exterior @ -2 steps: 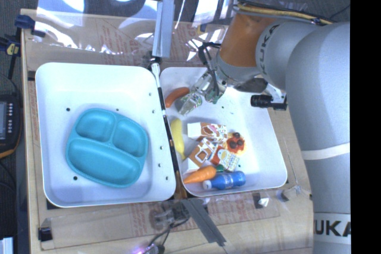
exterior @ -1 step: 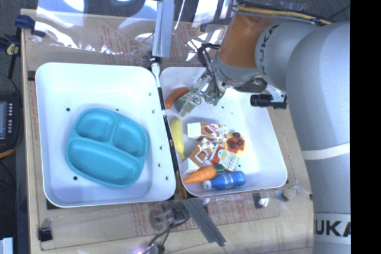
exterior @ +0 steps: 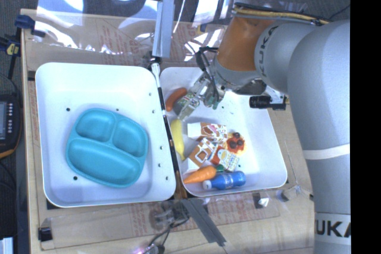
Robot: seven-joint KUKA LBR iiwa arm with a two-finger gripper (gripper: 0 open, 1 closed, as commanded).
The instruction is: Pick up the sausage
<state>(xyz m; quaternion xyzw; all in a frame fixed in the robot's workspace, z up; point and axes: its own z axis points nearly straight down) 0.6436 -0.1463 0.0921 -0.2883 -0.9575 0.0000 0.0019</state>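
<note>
Two shallow white bins side by side on the bench. Left bin (exterior: 53, 77) held a blue sectioned tray (exterior: 107, 146), flat, roughly centred. Right bin (exterior: 271, 151) held the clutter and the working end of the arm (exterior: 297, 56), which came in from the right, orange band (exterior: 241, 44) above the wrist.

Gripper (exterior: 193, 99) low in the upper left part of the right bin, pointed down and to the left, near the wall shared with the left bin. Sausage (exterior: 175, 97), reddish-orange, lay in that same upper left corner, angled, just beside the dividing wall. Fingertips touching or right against the sausage's right end; could not tell whether any of it sat between them. Finger spread not readable either: tips blurred and bunched against the metal of the wrist.

Below the sausage, a banana (exterior: 177, 138) lay along the left wall of the right bin, lengthwise. Right of the banana, a loose heap of small printed packets (exterior: 211, 146), orange, white and red, overlapping. Carrot (exterior: 199, 175) at the lower left of that bin, tip pointing left. Blue bottle (exterior: 229, 180) on its side just beside the carrot, along the near wall, white cap toward the carrot.

Sausage well apart from carrot and bottle, near the top end of the banana.
</note>
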